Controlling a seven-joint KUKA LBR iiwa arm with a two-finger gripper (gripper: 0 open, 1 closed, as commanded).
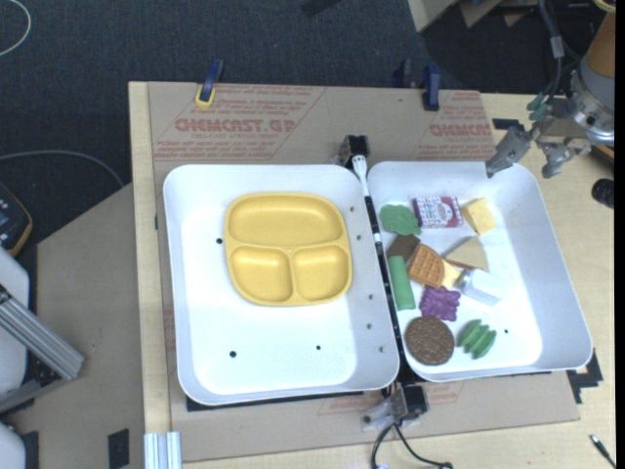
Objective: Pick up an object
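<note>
We are hovering the hand [532, 149] at the far right corner of the right bin [559, 262], up above the rim, and its two fingers are standing spread apart with nothing between them. Our candidates are all lying in that right bin: a green leaf [398, 219] and a red packet [437, 211] at the far end, a yellow block [479, 216] just right of the packet, a tan wedge [468, 254], a waffle [427, 264], a green stick [400, 281] along the left wall, a purple piece [439, 304], a brown cookie [430, 341] and a green pod [478, 338] at the near end.

The left bin [195, 291] is carrying a yellow tray [288, 246], well apart from our reach. To do this well, we are judging the yellow block the easiest pick: nearest the hand, chunky, with some bare floor on its right. We would come straight down over it, fingers straddling its narrow sides, avoiding the packet beside it. The middle cluster looks too crowded for a clean close.
</note>
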